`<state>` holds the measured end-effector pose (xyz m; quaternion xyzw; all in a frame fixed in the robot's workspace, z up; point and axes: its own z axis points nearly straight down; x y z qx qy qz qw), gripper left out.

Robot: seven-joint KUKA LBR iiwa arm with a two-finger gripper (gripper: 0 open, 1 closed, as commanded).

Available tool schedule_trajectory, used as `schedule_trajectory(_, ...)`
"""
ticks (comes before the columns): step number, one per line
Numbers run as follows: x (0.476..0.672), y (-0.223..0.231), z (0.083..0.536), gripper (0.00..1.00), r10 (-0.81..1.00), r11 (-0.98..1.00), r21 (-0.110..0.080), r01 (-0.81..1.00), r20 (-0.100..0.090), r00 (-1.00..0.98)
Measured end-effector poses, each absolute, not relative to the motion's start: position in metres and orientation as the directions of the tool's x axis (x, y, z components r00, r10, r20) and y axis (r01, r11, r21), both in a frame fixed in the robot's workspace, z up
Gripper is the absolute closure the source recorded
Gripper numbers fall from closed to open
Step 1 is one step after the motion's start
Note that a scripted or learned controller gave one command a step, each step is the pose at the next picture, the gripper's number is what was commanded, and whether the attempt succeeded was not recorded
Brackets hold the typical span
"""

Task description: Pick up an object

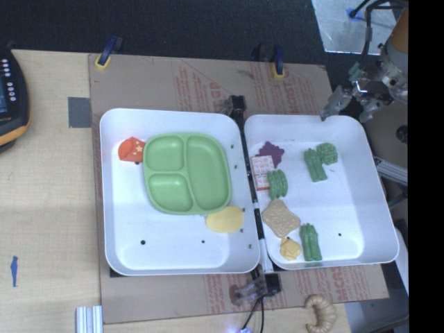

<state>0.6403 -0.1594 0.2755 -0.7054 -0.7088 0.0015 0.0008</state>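
The gripper [345, 104] is hovering past the right bin's [361, 207] far corner, fingers apart, holding nothing. Nearest, the green broccoli [319, 160] is lying inside; probably light, rigid plastic, best pinched across its stalk.

Gripper [347, 103] hovers open above right bin's [361, 186] far corner; left bin [125, 248] holds green plate [187, 172]

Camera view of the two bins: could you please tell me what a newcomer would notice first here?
The eye lands first on the green divided plate lying in the middle of the left bin, with a red piece at its upper left and a yellow piece at its lower right. Next comes the cluster of small toy foods in the right bin, among them a purple piece and a tan cracker. The claw is above that bin's far right corner.
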Motion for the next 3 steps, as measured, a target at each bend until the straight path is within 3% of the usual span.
schedule_trajectory(1,0.626,-0.174,0.084,0.0,1.0,0.005,-0.014,1.0,0.001,-0.005)
schedule_trajectory(2,0.629,-0.176,0.103,1.0,1.0,0.005,-0.005,1.0,-0.002,-0.005)
schedule_trajectory(3,0.659,-0.134,0.157,1.0,1.0,0.008,0.005,1.0,0.0,-0.008)
